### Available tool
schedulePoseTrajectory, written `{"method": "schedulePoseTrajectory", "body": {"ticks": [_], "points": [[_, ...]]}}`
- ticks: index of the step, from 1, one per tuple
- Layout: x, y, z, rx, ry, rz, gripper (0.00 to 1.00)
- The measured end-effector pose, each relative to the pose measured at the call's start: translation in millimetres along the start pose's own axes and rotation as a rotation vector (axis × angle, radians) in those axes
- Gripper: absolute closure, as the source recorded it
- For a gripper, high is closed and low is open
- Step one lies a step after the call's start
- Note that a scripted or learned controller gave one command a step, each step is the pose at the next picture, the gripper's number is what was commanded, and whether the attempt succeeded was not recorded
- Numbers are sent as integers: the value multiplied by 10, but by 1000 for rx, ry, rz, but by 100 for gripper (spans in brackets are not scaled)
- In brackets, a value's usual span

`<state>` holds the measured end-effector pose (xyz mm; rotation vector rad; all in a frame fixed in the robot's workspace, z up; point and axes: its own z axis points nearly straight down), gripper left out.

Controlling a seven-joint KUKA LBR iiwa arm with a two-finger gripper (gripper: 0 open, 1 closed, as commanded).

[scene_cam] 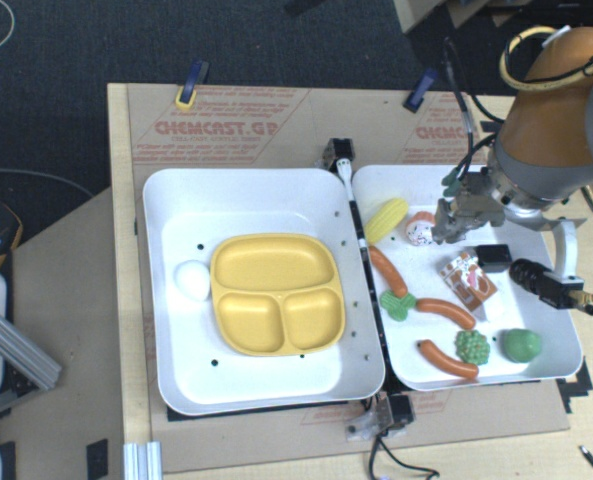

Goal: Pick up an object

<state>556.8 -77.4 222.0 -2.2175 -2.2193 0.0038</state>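
Gripper [454, 218] low over right bin [416, 368], toward its 12 o'clock edge; grasp state cannot be told (wrist blocks it). Small red-and-white ball [419, 231] just beside it at 9 o'clock, corn cob [386, 219] farther that way. Yellow tray [276, 293] in left bin [176, 198].

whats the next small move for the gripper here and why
Probably a short descent, with a slight shift toward the small white and red ball. The gripper sits over the right bin just beside that ball, with the yellow corn further left, and nothing shows between its fingers.
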Motion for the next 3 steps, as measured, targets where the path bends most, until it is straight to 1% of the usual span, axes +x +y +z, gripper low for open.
{"method": "schedulePoseTrajectory", "body": {"ticks": [1, 2, 3], "points": [[-26, -60, -132, -6, -2, 2, 100], [-140, -133, -9, -1, -1, 2, 100], [-20, -114, 72, -1, 0, -1, 100]]}}
